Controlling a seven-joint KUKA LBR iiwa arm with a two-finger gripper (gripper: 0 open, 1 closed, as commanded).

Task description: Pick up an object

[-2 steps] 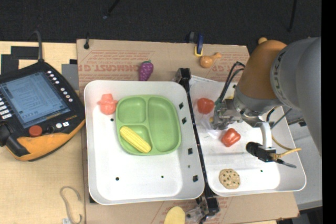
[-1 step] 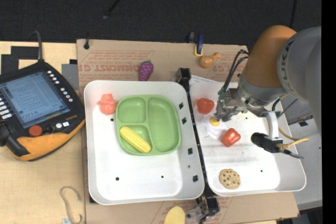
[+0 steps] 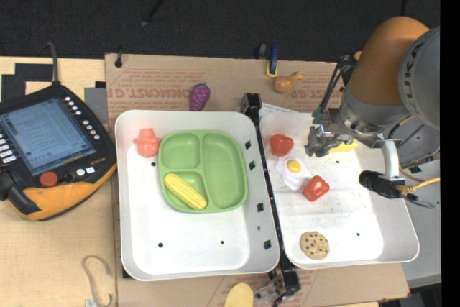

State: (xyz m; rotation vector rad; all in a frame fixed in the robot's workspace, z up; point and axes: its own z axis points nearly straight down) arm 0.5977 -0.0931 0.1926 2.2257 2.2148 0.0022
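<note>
My gripper [image 3: 317, 146] hangs over the upper middle of the right bin [image 3: 374, 241], its dark fingers pointing down. Just left of it lies a red tomato-like piece [image 3: 281, 144]. Below it sit a fried egg [image 3: 293, 169] and a red pepper [image 3: 315, 188], a little apart from the fingertips. A cookie [image 3: 314, 244] lies near the bin's front edge. A yellow piece [image 3: 346, 145] peeks out behind the gripper. Nothing shows between the fingers.
The left bin [image 3: 144, 241] holds a green divided plate [image 3: 203, 169] with a corn cob [image 3: 185, 191] and a pink toy [image 3: 146, 143] beside it. Outside the bins lie purple grapes [image 3: 200, 95], an orange pear-like toy [image 3: 287, 82], a yellow lemon [image 3: 239, 294] and a tablet controller [image 3: 50, 147].
</note>
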